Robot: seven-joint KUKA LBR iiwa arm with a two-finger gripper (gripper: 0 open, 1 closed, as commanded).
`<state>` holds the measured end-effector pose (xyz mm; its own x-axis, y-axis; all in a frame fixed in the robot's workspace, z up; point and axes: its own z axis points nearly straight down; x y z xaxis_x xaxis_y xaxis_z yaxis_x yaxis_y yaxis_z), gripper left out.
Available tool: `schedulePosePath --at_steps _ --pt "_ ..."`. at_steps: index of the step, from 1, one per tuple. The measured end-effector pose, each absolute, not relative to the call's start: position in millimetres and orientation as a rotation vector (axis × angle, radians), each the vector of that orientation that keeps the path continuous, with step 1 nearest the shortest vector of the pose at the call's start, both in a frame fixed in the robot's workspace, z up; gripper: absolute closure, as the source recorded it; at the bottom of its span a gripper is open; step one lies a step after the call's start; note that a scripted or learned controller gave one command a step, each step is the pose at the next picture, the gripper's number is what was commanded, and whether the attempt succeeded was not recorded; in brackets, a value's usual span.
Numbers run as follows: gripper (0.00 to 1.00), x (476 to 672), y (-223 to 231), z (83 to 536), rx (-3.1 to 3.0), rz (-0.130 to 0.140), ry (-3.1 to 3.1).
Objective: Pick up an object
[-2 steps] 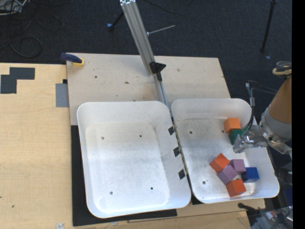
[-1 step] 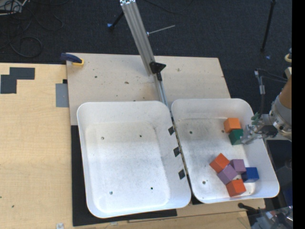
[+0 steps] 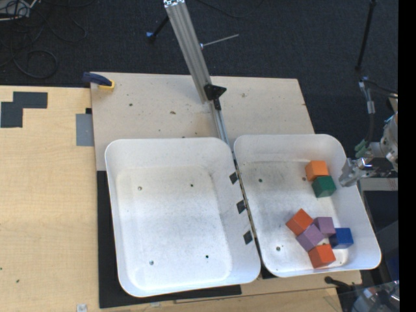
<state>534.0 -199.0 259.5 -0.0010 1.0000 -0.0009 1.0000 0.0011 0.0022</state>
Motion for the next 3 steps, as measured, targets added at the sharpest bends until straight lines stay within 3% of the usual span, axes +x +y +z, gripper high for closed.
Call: schedulePosePath --at_steps 1,3 --pt "1.00 540.9 -141 250 2.219 0.000 2.230" --pt "1.00 534.9 -43 225 2.221 -0.002 2.228"
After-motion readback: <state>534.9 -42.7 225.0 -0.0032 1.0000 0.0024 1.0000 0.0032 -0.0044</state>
